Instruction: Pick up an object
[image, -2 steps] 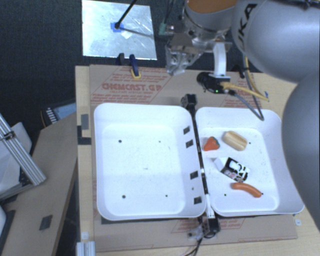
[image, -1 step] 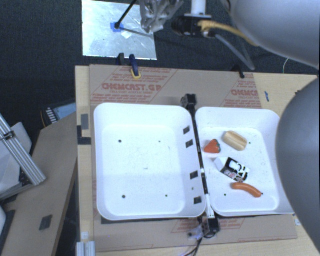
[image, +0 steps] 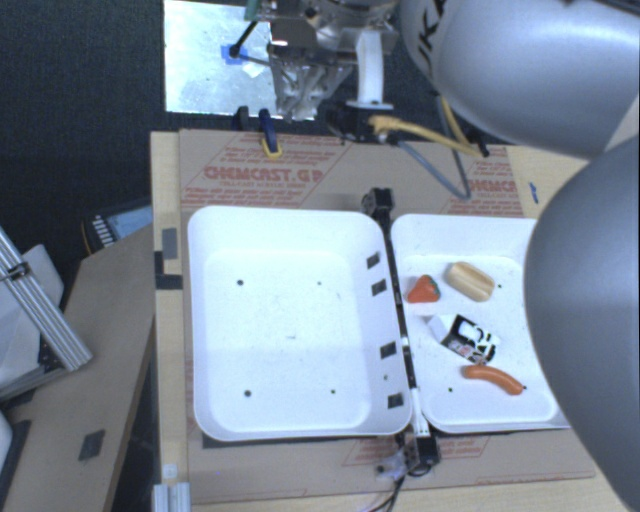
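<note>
My gripper (image: 297, 98) hangs high at the top of the view, beyond the far edge of the left bin (image: 215, 300), with nothing seen between its fingers. The right bin (image: 440, 415) holds a tan bread roll (image: 470, 281), an orange-red wedge (image: 424, 290), a black-and-white packet (image: 467, 338) and an orange sausage-shaped piece (image: 493, 378). The grey arm (image: 560, 150) covers the right bin's right part.
Both bins rest on a cardboard sheet (image: 300, 175) printed with red letters. A black clip strip (image: 392, 310) runs between the bins. Aluminium rails (image: 40, 310) stand at the left edge. Yellow and blue cables (image: 430, 135) trail behind the bins.
</note>
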